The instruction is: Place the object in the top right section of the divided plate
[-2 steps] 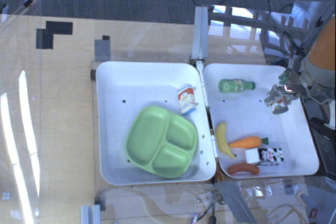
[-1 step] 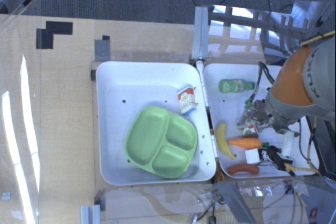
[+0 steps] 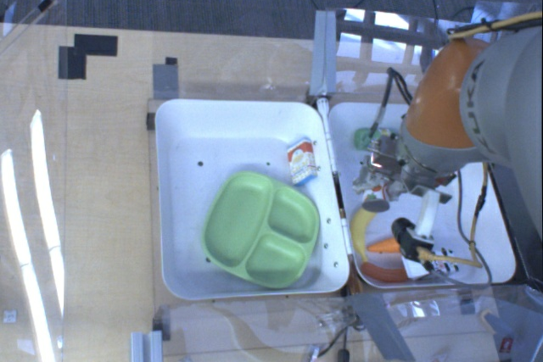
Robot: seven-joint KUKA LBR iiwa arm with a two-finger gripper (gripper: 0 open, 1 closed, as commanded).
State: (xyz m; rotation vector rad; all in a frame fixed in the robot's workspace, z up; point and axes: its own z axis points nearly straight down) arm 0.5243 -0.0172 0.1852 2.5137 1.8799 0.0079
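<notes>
Gripper [image 3: 376, 192] state cannot be told; a pick from the right bin [image 3: 506, 267], likely the banana [image 3: 361, 231], should be confirmed before the green divided plate [image 3: 261, 230] is approached.

Even, bright overhead lighting. White glare streaks cross the pale wooden bench top [image 3: 85, 208] at left, and a bright patch falls on the metal frame [image 3: 373, 25] behind the bins. The light green divided plastic plate [image 3: 261, 229] casts a soft shadow in the left shallow white bin [image 3: 182, 182]. Focus is slightly soft throughout.
</notes>
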